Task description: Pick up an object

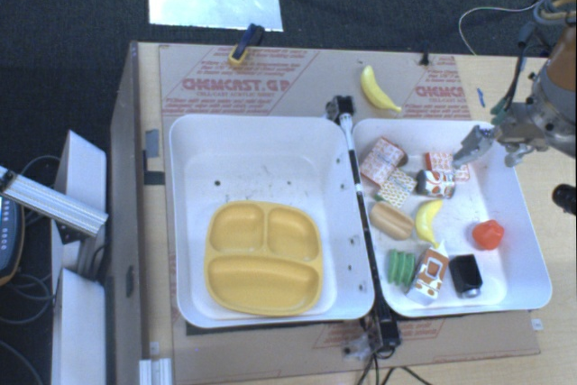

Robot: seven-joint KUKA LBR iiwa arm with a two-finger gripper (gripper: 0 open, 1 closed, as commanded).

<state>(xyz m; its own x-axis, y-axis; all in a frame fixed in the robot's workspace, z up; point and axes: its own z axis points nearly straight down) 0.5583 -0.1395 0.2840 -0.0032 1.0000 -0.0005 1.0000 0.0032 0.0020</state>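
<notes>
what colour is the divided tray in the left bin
Yellow. The divided tray lies in the left bin, plain in the camera view.

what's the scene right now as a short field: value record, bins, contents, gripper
left bin: shallow white bin holding a yellow plastic divided tray
right bin: shallow white bin holding the small items
right bin contents: yellow toy banana, orange round toy, black box, green ridged toy, hot dog bun toy, several small printed cartons
outside bins: second yellow banana on the bench beyond the right bin
gripper: metal two-finger gripper over the right bin's far side, near a red-and-white carton
held: nothing seen between the fingers
</notes>
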